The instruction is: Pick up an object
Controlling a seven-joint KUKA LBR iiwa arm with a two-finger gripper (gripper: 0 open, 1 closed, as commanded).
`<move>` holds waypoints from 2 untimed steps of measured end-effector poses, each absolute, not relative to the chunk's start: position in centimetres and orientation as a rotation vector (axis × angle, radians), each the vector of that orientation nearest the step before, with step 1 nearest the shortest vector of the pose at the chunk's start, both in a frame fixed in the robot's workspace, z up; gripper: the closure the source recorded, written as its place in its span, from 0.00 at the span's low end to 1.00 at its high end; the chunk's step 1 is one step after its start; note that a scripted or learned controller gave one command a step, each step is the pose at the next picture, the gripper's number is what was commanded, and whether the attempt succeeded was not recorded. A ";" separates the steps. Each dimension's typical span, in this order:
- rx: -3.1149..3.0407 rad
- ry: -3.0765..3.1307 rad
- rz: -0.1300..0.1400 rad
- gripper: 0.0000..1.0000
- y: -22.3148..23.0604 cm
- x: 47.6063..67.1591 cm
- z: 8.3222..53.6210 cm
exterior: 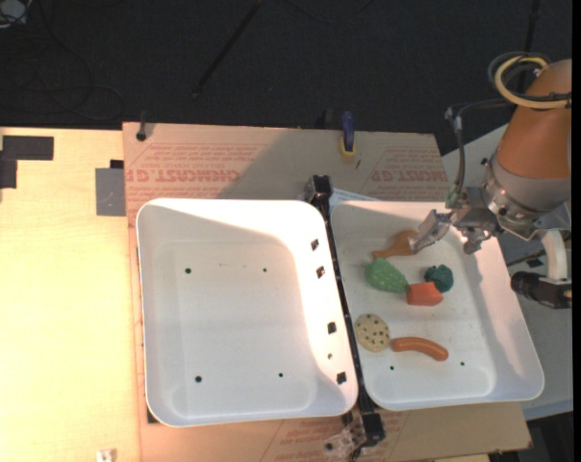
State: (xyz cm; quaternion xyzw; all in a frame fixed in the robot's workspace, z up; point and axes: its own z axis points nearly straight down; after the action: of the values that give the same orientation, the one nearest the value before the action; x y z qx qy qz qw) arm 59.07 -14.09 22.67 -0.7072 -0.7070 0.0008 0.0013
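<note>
Gripper (442, 227) hanging over the far part of the right bin (517, 359), reached in from the bin's right edge; open or closed cannot be told from this slant. Tan, pear-shaped toy (396, 247) lying right at the gripper tip, touching or nearly so, not visibly clamped. Five objects counted in the right bin, all in its middle and near half:
- one tan pear-shaped toy, nearest the far edge
- one green lumpy toy (387, 276), just beneath the tan one
- one teal piece (441, 276) sitting against one red-orange block (424, 295), toward the right edge
- one speckled cookie-like disc (372, 332) near the left edge of that bin
- one orange sausage shape (420, 348) beside the disc, toward the near edge

Two white bins side by side on the table (50, 306); left bin (156, 393) beside the right one.
</note>
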 end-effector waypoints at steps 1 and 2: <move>-2.217 -2.206 0.015 0.00 -17.4 52.9 10.2; -2.227 -2.209 0.004 1.00 -17.4 53.4 11.9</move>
State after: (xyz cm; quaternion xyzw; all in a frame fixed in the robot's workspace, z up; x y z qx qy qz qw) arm 53.37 -17.43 11.91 -0.7099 -0.7043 0.0011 0.0024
